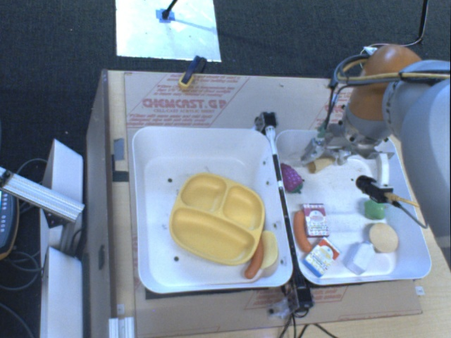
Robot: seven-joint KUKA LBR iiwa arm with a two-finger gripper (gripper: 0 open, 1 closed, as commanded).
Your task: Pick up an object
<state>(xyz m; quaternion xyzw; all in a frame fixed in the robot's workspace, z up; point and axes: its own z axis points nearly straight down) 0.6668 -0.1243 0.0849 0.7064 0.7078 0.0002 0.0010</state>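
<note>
Your end effector (318, 153) hangs at the right bin's (423, 259) far end, a pale yellow piece (322, 165) right under it; can't tell jaw state. Purple fruit (291, 178) lies just nearer and left

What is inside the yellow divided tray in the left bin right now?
The yellow tray has bare compartments. An orange sausage lies against its lower right edge, outside it. Whatever is under the tray is covered.
</note>
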